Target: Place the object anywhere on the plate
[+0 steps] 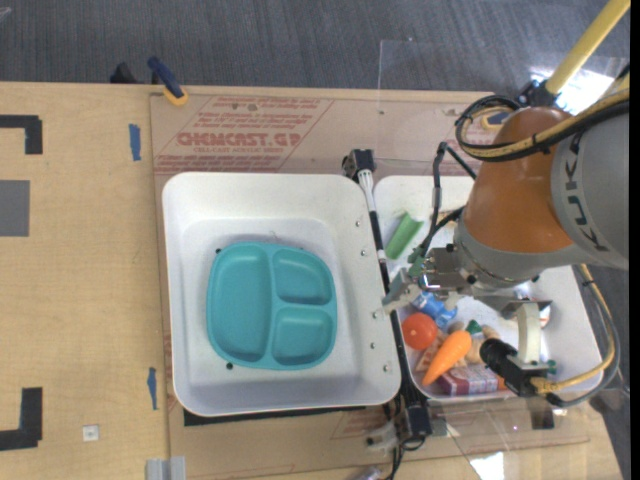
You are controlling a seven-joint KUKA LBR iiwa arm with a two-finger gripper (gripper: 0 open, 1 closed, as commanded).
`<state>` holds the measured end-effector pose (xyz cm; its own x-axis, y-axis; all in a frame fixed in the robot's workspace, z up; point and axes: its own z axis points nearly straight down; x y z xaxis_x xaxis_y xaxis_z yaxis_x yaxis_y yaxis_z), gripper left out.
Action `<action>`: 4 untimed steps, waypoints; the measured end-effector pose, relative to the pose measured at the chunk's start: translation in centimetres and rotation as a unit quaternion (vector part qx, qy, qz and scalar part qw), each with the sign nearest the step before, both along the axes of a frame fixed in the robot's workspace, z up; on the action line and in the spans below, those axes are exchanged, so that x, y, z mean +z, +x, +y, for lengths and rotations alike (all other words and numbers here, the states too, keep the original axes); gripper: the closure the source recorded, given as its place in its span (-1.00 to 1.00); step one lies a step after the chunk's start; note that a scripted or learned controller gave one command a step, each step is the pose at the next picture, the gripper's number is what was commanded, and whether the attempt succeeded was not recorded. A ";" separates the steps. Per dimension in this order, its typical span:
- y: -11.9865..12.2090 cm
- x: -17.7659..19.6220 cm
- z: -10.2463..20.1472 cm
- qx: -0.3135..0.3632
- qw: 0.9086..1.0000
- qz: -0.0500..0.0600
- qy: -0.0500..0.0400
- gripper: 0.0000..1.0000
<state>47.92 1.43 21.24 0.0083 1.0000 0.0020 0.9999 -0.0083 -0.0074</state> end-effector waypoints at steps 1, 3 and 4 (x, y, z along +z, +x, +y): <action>0.0 0.0 0.0 0.000 1.000 0.000 0.000 -1.00; 0.0 0.0 0.0 0.000 1.000 0.000 0.000 -1.00; 0.0 0.0 0.0 0.000 1.000 0.000 0.000 -1.00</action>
